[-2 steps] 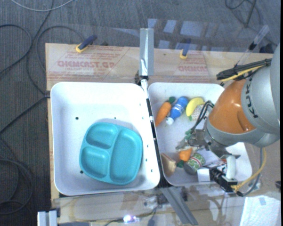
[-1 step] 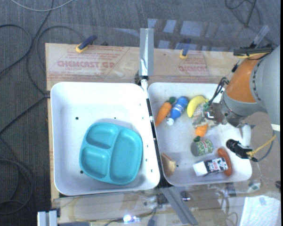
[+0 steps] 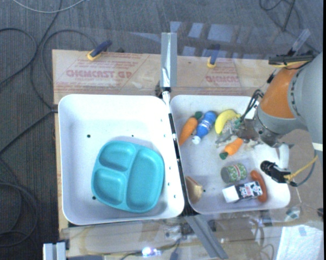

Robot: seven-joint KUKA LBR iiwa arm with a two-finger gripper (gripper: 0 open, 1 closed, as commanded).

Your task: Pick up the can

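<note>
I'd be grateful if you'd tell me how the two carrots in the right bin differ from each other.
The carrot by the divider is the bigger; the carrot near the gripper is smaller. The first lies steeply, green top up against the blue bottle; the second lies flatter, green top pointing down-left toward the can. The first rests at the bin's left wall, the second mid-bin below the banana. Both are orange with green tops.

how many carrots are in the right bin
2. One carrot lies near the bin's left wall, beside the blue bottle. The other carrot lies mid-bin, just above the can. The arm could be hiding more.
</note>
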